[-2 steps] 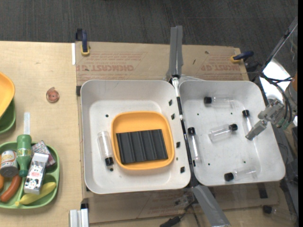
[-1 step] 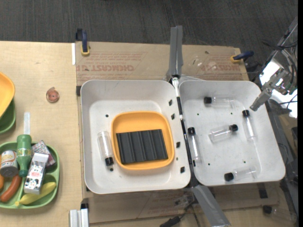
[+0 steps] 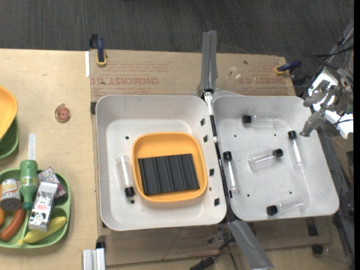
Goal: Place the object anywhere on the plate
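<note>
At far left on the surface [image 3: 50, 83] sits a green tray [image 3: 56, 229] of toy food, well apart from the work. In the left bin [image 3: 107, 122] an orange plate [image 3: 140, 151] carries a dark ribbed block [image 3: 167, 172]; one clear vial [image 3: 124, 174] with a black cap lies just beside the plate's left rim, on the bin floor rather than on the plate. Across the divider, the right bin [image 3: 320, 207] holds more vials: one along its left wall [image 3: 229, 172], one near the top [image 3: 257, 118], one in the middle [image 3: 264, 158], one upright-running at right [image 3: 295, 148], one at the bottom [image 3: 287, 208]. At far right the pincer [image 3: 310, 129] hangs over the right bin's upper right edge; nothing shows between its fingers, though whether they stand apart or together cannot be told (too small and pale against the bin). By the look of it, no vial has reached the plate, so picking, carrying and placing all remain.
</note>
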### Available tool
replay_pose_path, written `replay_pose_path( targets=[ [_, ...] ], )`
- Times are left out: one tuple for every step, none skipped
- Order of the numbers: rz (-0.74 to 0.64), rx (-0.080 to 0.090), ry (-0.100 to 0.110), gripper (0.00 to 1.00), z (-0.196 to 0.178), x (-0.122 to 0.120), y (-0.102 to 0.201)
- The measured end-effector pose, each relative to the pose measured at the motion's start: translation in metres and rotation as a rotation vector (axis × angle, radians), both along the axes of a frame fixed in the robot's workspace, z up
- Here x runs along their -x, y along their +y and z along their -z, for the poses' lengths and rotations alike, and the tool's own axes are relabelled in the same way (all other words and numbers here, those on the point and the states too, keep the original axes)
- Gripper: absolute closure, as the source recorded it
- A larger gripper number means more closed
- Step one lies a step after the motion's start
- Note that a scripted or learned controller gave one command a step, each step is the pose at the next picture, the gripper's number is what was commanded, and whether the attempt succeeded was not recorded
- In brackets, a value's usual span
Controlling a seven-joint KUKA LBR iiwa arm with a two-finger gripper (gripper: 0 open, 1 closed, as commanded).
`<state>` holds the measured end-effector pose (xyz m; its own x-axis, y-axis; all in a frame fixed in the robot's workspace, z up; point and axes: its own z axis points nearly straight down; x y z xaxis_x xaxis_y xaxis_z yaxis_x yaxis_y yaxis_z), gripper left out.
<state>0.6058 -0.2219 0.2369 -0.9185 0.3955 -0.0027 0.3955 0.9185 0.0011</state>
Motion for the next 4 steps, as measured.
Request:
replay_pose_path(
  targets=[
    [0.02, 0.0, -0.002, 0.0, 0.027, -0.021, 0.0],
    [-0.271, 0.002, -0.004, 0.0, 0.024, -0.041, 0.0],
    [-0.505, 0.003, -0.004, 0.0, -0.006, -0.036, 0.0],
    [-0.69, 0.002, -0.004, 0.0, 0.011, -0.054, 0.001]
  ],
)
